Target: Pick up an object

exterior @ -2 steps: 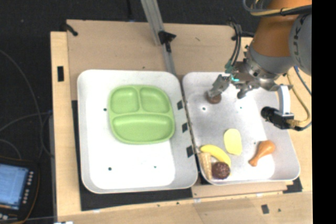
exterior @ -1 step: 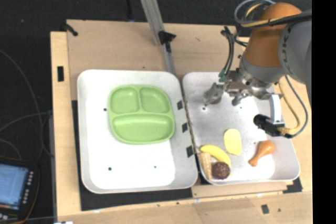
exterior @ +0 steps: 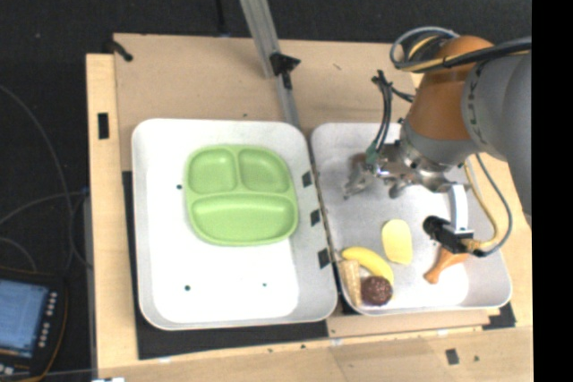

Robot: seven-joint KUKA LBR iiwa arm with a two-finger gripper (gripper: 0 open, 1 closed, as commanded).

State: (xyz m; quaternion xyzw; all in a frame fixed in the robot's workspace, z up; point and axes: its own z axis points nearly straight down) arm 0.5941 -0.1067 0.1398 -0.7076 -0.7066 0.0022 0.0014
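Progress: nothing picked yet | jaws (exterior: 363, 179): state unclear, at 11 o'clock in right white bin (exterior: 488, 295) | target candidate: pale yellow oval piece (exterior: 397, 241), bin centre | remaining: descend, grasp, lift

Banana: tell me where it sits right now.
The banana lies in the right bin, near its front-left corner, beside the dark round object and just left of the pale yellow piece.
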